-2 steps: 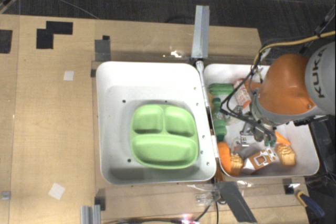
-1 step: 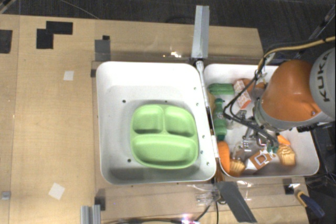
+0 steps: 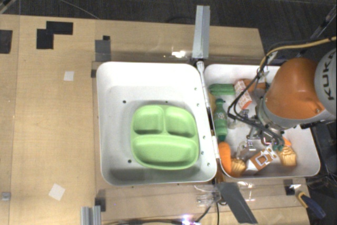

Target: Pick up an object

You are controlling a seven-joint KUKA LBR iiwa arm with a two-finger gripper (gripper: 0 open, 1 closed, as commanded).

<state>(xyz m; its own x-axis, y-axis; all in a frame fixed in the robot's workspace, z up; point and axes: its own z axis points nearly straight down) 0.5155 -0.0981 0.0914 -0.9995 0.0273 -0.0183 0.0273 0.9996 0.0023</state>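
Note:
The right bin (image 3: 310, 165) holds several small objects. A green bottle (image 3: 220, 114) lies along its left wall, with an orange carrot-like piece (image 3: 225, 154) below it. Near the front wall sit a brown toy (image 3: 238, 166), a small white and orange box (image 3: 261, 160) and another brown toy (image 3: 287, 155). A red and white packet (image 3: 243, 93) lies at the back. My gripper (image 3: 256, 145) hangs low over the front cluster, just above the small box. The orange-banded wrist (image 3: 295, 89) hides the middle of the bin.
The left bin (image 3: 113, 113) holds a green divided plate (image 3: 164, 136). A grey metal post (image 3: 201, 31) stands at the back between the bins. Cables loop off the wrist over the right bin's back edge.

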